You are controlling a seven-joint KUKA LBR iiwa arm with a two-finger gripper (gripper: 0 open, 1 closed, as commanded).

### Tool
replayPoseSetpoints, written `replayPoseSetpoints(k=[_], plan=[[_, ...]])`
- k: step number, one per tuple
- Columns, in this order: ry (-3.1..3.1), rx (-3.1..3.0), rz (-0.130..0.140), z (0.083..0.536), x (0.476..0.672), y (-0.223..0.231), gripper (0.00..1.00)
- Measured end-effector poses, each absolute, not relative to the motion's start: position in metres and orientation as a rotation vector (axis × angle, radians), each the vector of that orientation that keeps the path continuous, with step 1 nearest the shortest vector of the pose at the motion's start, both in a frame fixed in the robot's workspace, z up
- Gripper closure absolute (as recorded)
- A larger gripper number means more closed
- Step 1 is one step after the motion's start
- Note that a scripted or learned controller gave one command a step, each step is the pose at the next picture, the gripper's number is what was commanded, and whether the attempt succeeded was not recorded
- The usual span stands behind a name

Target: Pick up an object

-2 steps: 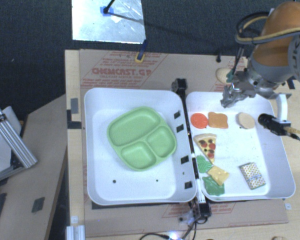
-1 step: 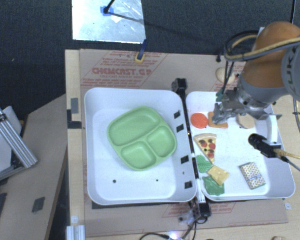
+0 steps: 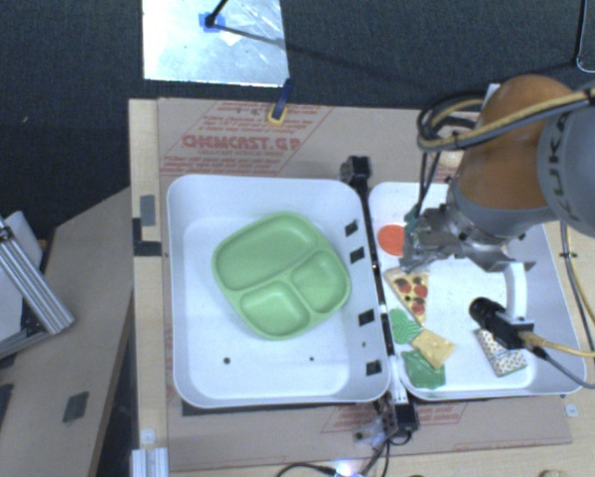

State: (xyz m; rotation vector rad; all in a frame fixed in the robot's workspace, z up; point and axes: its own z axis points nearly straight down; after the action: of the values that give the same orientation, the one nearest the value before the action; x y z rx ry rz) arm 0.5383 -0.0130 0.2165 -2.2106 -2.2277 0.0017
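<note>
My gripper [image 3: 414,258] hangs low over the left part of the right bin [image 3: 550,296], just above the tip of a toy pizza slice [image 3: 411,292]. A red-orange disc [image 3: 390,237] lies right beside the gripper on its left. Nearer the front lie a green leafy piece [image 3: 403,328], a yellow cheese wedge [image 3: 435,348] and another green piece [image 3: 423,372]. A small patterned block [image 3: 504,358] sits at the front right. Nothing shows held in the gripper.
The left bin [image 3: 193,266] bears a green divided plate [image 3: 281,274]. A black divider with clips [image 3: 373,276] runs between the bins. The grey arm with its orange band [image 3: 520,157] covers the back of the right bin.
</note>
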Motion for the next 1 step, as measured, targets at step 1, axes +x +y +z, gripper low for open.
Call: replayPoseSetpoints(k=[1], plan=[[-2.230,-2.216,-0.003,0.2344,0.5473,-0.0150,1.00]])
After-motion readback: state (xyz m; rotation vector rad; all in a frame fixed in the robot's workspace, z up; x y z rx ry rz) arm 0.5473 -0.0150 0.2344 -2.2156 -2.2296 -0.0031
